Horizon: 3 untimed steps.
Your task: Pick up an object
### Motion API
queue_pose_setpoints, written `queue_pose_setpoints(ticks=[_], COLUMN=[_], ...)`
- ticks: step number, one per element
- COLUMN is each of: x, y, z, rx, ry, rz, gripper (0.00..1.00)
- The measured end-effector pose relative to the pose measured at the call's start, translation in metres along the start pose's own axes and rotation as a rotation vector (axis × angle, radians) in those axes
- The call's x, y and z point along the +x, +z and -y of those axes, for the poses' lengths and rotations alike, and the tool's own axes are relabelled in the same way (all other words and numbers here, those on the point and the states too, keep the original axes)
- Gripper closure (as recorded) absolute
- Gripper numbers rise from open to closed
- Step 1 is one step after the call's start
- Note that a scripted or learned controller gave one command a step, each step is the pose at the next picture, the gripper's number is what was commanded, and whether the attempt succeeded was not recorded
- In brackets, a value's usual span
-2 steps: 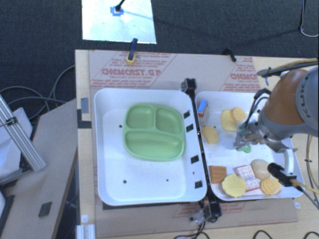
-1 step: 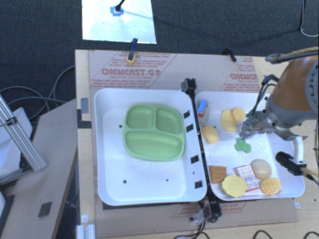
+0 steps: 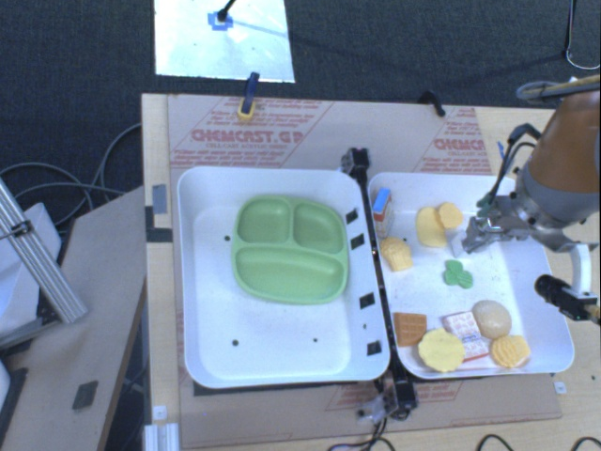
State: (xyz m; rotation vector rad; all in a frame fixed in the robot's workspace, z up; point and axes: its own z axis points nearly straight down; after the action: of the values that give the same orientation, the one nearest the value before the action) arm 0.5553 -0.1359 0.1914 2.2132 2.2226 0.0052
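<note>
Arm over right bin, claw low beside the yellow pieces.

The gripper [image 3: 472, 238] sits in the right bin [image 3: 545, 346], just right of two pale yellow pieces [image 3: 438, 224] and above a small green piece [image 3: 457, 273]; whether the claw is open or closed cannot be told, and nothing is seen between it. More toy food lies along the bin's near edge: cracker [image 3: 409, 328], yellow disc [image 3: 440, 350], beige egg [image 3: 491, 318]. Left bin [image 3: 207, 346] holds a green divided tray [image 3: 288, 249].

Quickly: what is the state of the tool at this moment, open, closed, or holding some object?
Tool: cannot be told whether open or closed; it is low over the right shallow white bin, beside the pale yellow toy food pieces, with no object seen in it.
</note>
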Motion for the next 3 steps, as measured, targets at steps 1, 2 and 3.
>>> queue_pose_setpoints(ticks=[1, 2, 3], x=[0.000, 0.044, 0.093], y=[-0.035, -0.029, -0.020], z=[-0.002, -0.031, -0.050], rx=[0.000, 0.001, 0.002], ry=[0.000, -0.005, -0.006], rz=[0.000, -0.002, -0.002], gripper=[1.00, 1.00, 1.00])
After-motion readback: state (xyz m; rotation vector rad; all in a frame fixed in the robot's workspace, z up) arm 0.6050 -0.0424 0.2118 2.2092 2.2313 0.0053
